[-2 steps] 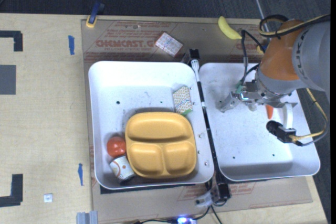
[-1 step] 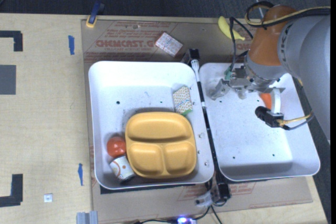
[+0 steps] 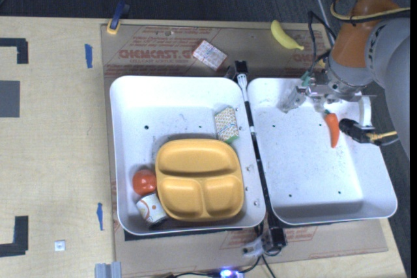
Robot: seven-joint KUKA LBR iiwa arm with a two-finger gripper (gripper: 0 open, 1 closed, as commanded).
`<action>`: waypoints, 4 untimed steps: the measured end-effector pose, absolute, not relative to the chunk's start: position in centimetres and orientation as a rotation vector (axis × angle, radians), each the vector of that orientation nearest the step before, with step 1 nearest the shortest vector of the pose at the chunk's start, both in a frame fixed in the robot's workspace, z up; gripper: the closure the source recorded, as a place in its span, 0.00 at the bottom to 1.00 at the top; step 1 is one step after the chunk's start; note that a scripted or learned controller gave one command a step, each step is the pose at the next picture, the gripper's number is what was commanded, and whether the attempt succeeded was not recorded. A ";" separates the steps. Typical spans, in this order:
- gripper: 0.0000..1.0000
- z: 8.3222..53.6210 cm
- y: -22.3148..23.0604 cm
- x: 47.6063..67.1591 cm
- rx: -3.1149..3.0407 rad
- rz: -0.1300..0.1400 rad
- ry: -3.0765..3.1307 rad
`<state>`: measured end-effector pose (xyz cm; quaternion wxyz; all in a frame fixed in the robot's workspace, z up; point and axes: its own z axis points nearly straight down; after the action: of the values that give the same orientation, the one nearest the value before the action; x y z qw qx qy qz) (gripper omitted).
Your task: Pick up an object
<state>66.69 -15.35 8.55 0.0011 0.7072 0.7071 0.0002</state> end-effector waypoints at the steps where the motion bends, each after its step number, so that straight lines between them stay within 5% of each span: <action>1: 1.00 9.6 -15.3 66.8 2.216 0.003 2.220; 2: 1.00 8.6 -9.3 66.7 2.220 0.001 2.223; 3: 1.00 18.5 -7.7 61.1 2.222 0.000 2.222; 4: 1.00 17.6 -11.9 57.4 2.223 -0.002 2.221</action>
<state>57.43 -11.92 17.63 -0.0007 0.7074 0.7068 -0.0005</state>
